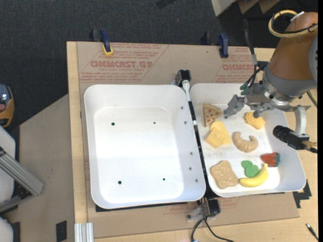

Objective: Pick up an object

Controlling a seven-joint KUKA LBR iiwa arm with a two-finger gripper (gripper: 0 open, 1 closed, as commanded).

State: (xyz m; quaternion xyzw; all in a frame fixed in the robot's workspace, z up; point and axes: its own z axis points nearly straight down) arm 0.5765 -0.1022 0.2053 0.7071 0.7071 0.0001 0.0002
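The right bin (pixel 298 178) holds toy foods: a pizza slice (pixel 211 114), a cheese block (pixel 218 135), a croissant (pixel 245 142), a cracker (pixel 223 174), a banana (pixel 255 179), a green piece (pixel 248 167), a red piece (pixel 270 159) and a yellow piece (pixel 255 120). The left bin (pixel 136 145) is beside it on the surface (pixel 81 69). The hand (pixel 246 108) is over the far part of the right bin, between the pizza slice and the yellow piece; how far it is open I cannot tell, and nothing is seen in its grip.
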